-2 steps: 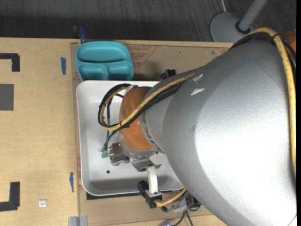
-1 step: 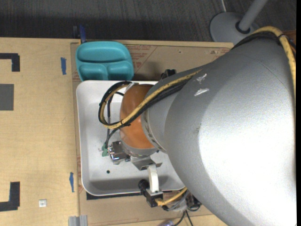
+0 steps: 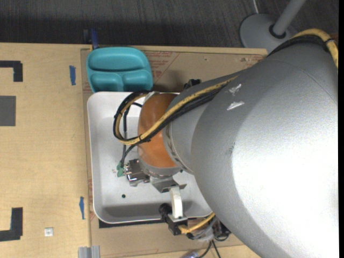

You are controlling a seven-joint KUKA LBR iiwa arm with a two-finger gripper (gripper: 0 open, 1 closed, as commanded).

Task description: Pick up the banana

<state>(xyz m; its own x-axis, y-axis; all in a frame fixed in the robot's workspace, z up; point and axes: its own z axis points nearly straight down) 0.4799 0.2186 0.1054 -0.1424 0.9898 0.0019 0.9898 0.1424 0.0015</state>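
Grey arm (image 3: pixel 258 144) hogs the shot, hanging over the white bin (image 3: pixel 102 160) at 9 o'clock — can't tell the claw's state, and can't make out the banana beneath, so its direction stays unknown.

The arm (image 3: pixel 258 144) hides the right bin and most of the left bin (image 3: pixel 102 144).

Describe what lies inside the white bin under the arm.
The white bin shows bare floor along its left side with a small dark speck. The arm covers the rest, so any banana there is hidden.
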